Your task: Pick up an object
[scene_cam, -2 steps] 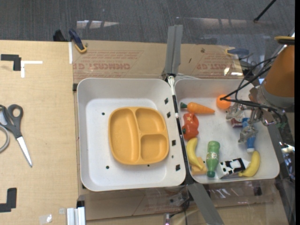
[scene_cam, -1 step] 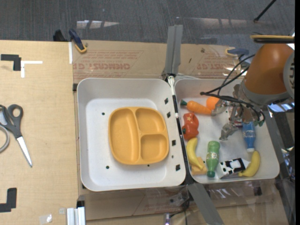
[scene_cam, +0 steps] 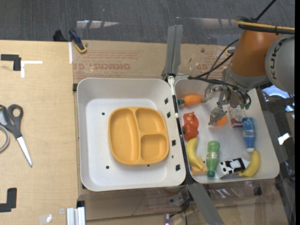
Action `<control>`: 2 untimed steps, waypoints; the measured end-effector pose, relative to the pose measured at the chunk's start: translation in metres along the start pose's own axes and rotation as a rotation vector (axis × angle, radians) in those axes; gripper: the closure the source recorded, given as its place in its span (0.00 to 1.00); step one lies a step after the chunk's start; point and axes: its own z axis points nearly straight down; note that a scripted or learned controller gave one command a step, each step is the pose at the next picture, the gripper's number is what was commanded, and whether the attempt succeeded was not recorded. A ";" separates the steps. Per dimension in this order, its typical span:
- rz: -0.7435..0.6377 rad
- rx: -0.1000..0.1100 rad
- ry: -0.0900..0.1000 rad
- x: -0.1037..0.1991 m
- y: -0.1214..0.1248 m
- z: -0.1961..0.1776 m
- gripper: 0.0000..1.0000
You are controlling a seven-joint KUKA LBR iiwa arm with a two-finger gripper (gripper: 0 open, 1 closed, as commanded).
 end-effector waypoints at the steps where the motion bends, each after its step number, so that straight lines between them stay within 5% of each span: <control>1: -0.205 -0.001 -0.014 0.003 -0.067 -0.001 0.00; 2: -0.050 -0.005 -0.008 0.027 -0.014 0.001 0.00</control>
